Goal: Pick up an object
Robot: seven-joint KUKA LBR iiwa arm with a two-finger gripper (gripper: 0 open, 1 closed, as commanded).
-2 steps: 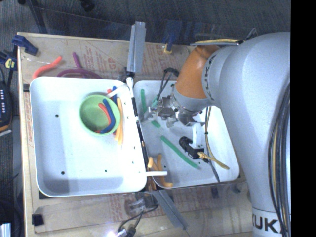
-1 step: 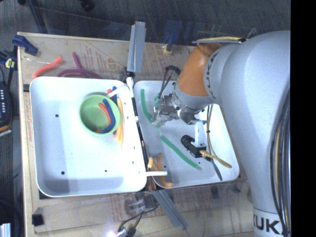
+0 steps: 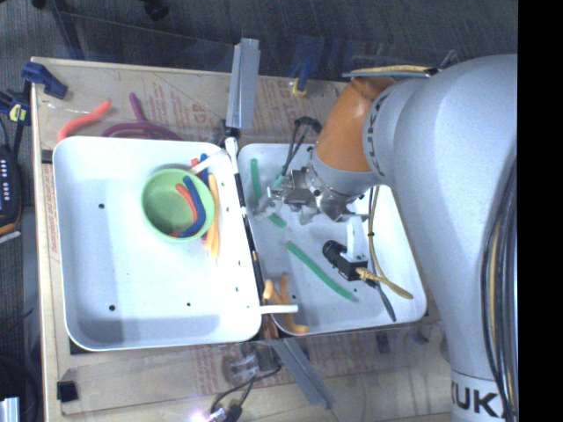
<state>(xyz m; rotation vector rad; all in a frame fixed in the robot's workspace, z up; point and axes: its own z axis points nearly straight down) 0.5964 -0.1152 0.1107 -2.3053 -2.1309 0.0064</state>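
Observation:
My gripper hangs low over the upper left part of the right bin, reaching in from the right under the orange wrist band. Just left of it a thin green stick lies upright along the bin's left wall. A short green piece lies directly below the gripper. A long green stick lies slantwise across the bin's middle. Orange pieces rest at the bin's lower left corner. I see nothing held in the gripper.
The left bin holds a green bowl with red and blue pieces inside and an orange stick at the bowl's right side. A dark thin rod lies at the right bin's lower right. Red and purple tools lie on the bench behind the left bin.

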